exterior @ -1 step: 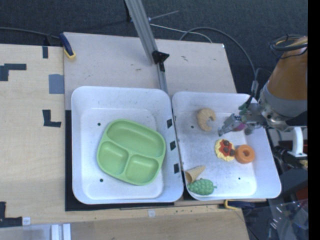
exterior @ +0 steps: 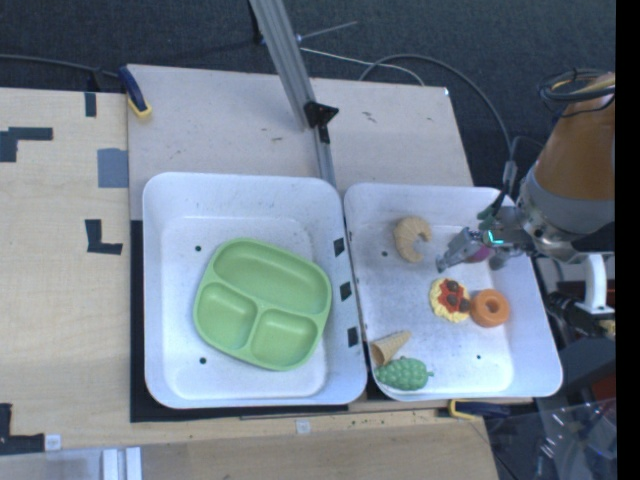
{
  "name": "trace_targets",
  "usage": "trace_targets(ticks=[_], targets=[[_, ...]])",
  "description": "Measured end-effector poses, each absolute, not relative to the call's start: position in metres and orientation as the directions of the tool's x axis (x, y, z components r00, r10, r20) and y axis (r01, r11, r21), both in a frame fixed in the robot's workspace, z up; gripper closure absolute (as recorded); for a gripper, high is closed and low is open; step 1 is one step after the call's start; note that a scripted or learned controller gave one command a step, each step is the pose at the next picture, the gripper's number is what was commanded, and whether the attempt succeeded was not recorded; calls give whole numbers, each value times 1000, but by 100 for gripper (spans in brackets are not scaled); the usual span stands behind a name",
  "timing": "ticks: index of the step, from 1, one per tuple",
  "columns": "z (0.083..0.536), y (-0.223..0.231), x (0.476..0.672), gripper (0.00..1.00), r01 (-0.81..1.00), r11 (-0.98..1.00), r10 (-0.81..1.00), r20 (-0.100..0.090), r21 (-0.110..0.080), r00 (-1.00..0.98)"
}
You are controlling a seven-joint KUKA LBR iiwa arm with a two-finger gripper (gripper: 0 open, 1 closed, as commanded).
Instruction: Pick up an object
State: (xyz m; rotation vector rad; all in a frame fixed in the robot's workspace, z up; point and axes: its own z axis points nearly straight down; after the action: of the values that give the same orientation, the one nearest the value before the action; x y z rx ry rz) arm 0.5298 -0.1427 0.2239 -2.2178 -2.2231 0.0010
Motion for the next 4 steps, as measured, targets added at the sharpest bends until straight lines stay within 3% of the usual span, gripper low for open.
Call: trace_targets(ticks=[1, 2, 3, 4], targets=[[160, -141, 533, 0, 1000, 1, 1000, 1, -8, -1], [102, -148, 532, 0, 1000, 1, 1000, -4, 3, -1], [94, -151, 535, 0, 1000, -1, 1000, -6, 8, 1], [107, -151, 537, 100, 1000, 0, 1000, -9, 18, 0]])
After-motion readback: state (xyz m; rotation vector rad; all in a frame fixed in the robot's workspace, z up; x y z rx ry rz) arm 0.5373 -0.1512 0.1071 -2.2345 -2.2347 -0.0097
